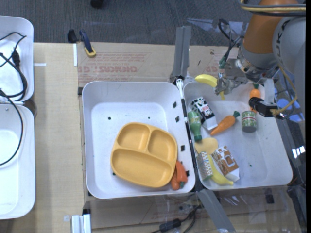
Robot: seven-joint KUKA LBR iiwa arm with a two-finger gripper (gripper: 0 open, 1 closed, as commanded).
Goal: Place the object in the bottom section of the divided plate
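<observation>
From the grey arm (pixel 272 28) we go down to the yellow three-section plastic plate (pixel 144 154), bare, its large section at six o'clock, then the fingers (pixel 224 88), whose opening we cannot tell, beside a yellow banana (pixel 206 80), seemingly seeking a pick.

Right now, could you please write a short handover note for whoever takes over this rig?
Claw: at the right bin's far left corner, next to a yellow banana; nothing visibly held.
Divided plate: in the left bin; all three sections bare. An orange carrot lies beside its right edge.
Done: nothing placed yet.
Left: pick an object and set it in the plate's bottom section.
</observation>
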